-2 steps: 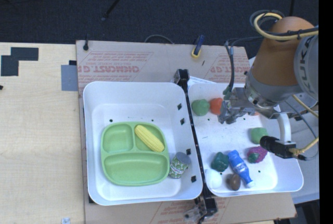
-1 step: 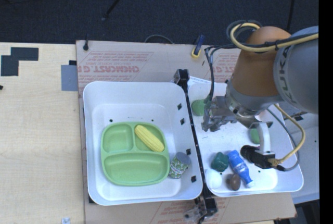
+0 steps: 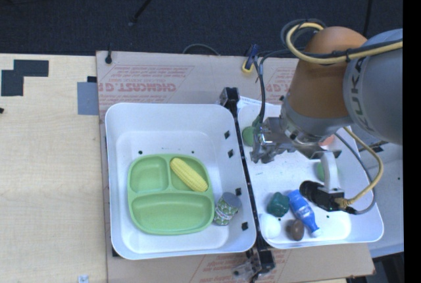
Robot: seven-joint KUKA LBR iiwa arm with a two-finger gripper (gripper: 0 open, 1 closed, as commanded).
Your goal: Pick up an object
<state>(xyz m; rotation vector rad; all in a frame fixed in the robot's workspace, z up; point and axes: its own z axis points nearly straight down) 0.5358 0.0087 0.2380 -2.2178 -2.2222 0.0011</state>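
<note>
Nearest, at the front of the right bin (image 3: 345,226): brown lump (image 3: 295,230), blue bottle (image 3: 304,211) and teal piece (image 3: 277,204), bunched together. Left bin (image 3: 131,137): green divided plate (image 3: 164,212), yellow corn cob (image 3: 189,174) in its upper-right compartment, crumpled cup (image 3: 227,209) just beside it. Farther back, my gripper (image 3: 263,147) hangs by the right bin's left wall, a green object (image 3: 248,135) just beside it. Nothing seen in its grasp; whether it is open or closed, I cannot tell.

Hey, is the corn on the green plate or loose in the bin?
On the plate. The corn lies in the upper right compartment of the plate, inside the left bin.
</note>
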